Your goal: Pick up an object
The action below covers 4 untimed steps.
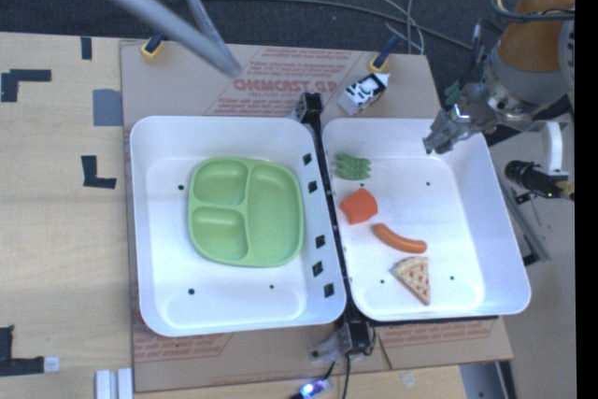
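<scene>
The right bin (486, 229) holds a green leafy piece (352, 166), a red-orange chunk (359, 206), an orange sausage (401, 239) and a pizza slice (413, 278). My gripper (441, 138) hangs over the bin's far right corner, well right of the green piece and above the other items. Nothing shows between its tips. The arm (533, 42) with its orange band rises to the upper right.
The left bin (159, 154) carries a green divided plate (247, 210). A black clip divider (322, 201) runs between the bins. A small black-and-white object (364, 90) lies on the cardboard behind the bins. Cables cross the dark floor at the back.
</scene>
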### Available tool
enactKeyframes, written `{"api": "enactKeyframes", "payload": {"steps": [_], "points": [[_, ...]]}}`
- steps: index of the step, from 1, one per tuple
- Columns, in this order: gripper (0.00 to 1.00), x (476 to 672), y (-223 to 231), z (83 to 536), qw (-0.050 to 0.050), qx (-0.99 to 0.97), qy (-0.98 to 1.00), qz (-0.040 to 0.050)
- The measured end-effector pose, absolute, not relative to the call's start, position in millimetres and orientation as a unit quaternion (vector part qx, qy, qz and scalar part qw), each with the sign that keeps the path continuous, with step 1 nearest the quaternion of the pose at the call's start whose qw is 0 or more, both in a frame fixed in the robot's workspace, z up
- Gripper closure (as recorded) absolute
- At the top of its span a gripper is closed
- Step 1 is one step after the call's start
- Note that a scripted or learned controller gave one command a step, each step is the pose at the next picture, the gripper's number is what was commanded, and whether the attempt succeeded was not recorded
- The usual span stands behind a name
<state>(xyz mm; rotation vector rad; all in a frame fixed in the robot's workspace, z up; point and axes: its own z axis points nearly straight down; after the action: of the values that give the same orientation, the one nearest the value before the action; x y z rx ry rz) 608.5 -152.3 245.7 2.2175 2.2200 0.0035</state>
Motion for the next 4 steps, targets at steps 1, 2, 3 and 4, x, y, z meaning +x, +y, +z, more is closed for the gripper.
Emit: {"api": "enactKeyframes", "payload": {"steps": [1, 2, 3, 4], "points": [[1.00, 607.3, -106, 250, -0.001, 0.705, 0.709, 0.0003], [1.00, 595.4, -54, 245, -0.001, 0.705, 0.709, -0.0005], [1.00, 588.2, 1, 248, -0.001, 0.705, 0.710, -0.0002], [1.00, 590.4, 48, 248, -0.001, 0.705, 0.709, -0.0001]]}}
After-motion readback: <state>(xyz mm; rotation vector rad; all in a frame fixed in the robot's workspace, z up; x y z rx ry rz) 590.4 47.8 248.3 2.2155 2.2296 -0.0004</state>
